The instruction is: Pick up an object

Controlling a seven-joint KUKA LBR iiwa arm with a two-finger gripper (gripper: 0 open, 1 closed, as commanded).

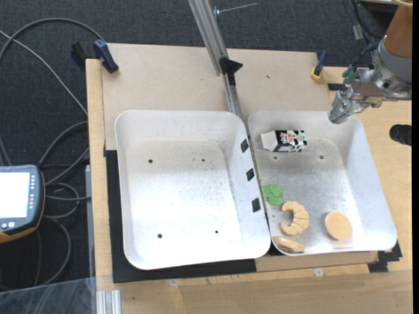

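Approach step: the claw (340,112) hangs over the right bin's (366,175) far rim, grip state unclear. Next, descend toward the carton (283,140) just left, below it.

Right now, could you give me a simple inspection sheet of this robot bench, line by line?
Surface: wooden bench bearing a left bin and a right bin, side by side.
Job's things: all in the right bin: small carton, green piece, croissant-like pastry, round biscuit, small oval piece.
Clutter: blue clamp and yellow clamp at the bench's far edge.
Gripper: gripper above the right bin's far rim, holding nothing visible.
Cables: grey cables on the floor, left.
Surroundings: handheld screen unit, metal pole, dark carpet.
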